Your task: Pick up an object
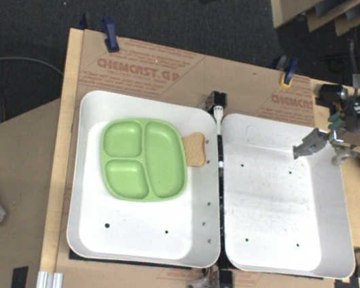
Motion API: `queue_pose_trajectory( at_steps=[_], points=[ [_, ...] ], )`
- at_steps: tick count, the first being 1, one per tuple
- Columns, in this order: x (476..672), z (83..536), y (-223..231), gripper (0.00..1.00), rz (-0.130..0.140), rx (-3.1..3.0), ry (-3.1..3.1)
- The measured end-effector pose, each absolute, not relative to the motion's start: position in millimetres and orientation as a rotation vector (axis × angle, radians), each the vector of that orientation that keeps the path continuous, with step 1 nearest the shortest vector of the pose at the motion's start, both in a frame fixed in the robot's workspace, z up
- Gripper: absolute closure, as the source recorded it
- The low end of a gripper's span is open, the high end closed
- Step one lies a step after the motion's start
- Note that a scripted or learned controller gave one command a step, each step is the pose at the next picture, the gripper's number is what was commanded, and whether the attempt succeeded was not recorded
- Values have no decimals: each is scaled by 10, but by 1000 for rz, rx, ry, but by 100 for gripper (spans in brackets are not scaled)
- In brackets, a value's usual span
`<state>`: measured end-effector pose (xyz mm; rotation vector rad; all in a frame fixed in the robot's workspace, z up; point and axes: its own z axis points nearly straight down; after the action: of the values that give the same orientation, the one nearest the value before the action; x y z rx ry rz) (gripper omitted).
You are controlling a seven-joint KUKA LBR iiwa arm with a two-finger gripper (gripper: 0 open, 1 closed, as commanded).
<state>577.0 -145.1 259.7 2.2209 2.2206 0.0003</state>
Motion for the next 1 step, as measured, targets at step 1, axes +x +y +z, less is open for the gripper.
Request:
queue_pose_trajectory(
  at_steps=[1],
  points=[
    [5741, 4716, -1347, 0, 19, 2205, 2210]
  ],
)
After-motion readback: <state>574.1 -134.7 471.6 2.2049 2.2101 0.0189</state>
